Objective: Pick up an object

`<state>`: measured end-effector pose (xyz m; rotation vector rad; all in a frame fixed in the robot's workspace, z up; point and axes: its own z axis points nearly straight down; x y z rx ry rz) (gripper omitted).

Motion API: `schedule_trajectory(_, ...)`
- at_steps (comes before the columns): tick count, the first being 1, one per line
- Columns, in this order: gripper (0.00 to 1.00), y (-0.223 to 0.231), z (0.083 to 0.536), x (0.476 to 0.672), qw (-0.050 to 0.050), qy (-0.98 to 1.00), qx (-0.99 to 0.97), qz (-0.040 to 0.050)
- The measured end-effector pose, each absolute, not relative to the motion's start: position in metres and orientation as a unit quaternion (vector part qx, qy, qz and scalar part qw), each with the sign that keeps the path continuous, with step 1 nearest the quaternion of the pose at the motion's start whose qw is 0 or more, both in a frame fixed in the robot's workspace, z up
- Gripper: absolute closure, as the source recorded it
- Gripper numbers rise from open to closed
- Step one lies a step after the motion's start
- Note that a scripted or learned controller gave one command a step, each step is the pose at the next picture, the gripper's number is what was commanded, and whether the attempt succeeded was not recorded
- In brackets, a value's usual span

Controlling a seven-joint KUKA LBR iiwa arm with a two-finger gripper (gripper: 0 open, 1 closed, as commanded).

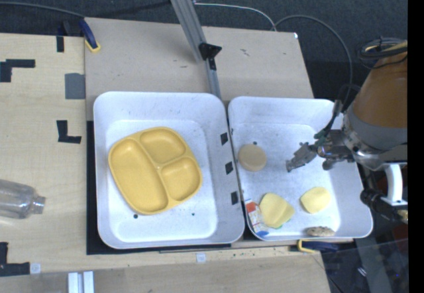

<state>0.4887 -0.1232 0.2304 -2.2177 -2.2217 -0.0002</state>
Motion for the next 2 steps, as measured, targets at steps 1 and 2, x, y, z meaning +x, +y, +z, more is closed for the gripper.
schedule_trajectory(1, 0.0, -0.152, 0.087, 0.564, -0.001, -0.708, -0.707, 0.0009)
schedule_trajectory(2, 1.0, -0.151, 0.099, 0.563, 0.001, -0.708, -0.707, 0.0005)
